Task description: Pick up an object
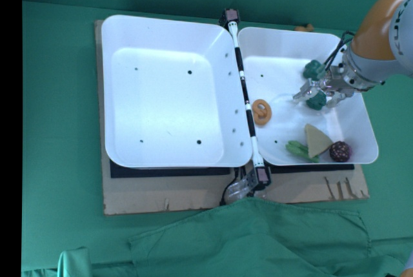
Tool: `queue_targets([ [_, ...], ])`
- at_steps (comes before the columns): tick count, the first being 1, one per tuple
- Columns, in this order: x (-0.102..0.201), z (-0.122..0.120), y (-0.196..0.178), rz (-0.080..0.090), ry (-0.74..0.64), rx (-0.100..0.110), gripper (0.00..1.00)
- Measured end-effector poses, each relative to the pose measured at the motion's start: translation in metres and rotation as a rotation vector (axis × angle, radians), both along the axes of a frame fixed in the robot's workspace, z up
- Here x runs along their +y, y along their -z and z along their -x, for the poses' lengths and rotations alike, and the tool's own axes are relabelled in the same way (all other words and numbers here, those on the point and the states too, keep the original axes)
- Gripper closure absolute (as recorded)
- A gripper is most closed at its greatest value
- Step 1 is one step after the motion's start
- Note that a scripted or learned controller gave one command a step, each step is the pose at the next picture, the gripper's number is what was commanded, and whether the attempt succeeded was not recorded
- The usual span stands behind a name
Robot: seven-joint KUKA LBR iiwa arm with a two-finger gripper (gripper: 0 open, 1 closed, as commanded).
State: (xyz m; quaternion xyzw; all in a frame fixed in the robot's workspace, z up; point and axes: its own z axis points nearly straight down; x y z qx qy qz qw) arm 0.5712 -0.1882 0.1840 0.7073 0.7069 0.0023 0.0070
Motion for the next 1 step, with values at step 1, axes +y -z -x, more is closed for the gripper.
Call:
queue_targets([
  [1, -0.0017, -0.0005, -0.0157, 0.004, 0.005, -0.012, 1.00],
])
